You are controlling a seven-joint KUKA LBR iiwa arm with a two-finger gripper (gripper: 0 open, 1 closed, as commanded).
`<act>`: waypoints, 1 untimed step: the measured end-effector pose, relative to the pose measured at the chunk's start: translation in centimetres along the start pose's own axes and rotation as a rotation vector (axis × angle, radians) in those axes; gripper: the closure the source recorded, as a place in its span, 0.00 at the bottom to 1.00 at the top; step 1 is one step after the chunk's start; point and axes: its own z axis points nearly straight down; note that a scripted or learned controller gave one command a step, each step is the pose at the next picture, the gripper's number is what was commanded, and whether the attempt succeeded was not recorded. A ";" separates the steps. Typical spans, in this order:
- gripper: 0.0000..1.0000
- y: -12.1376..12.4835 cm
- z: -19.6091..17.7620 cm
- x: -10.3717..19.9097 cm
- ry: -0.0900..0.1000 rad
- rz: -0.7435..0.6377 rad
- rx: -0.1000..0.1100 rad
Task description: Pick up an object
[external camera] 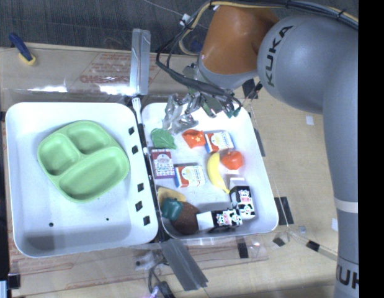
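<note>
My gripper [177, 113] hangs over the far left corner of the right bin [261, 160], its metal fingers just above a crumpled green item [162, 138]; I cannot tell whether they are apart or together, and nothing shows between them. The objects to pick all lie in this bin: a red carton [193, 139], a small box with an orange picture [219, 141], a smooth yellow banana [214, 170] touching a round red-orange tomato [231, 159], two printed cartons [162, 164] whose writing is too small to read, two black-and-white cow-patterned cartons [242, 202], a teal piece [172, 210] and a rough brown lump [187, 219]. "KUKA" reads along my grey arm [303, 54]. The left bin [18, 166] holds a glossy green divided plate [84, 160]. Both bins sit on the tan surface [297, 123].
</note>
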 end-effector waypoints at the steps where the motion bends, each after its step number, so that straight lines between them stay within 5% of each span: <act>1: 1.00 0.7 -0.3 -0.2 0.003 -0.073 0.000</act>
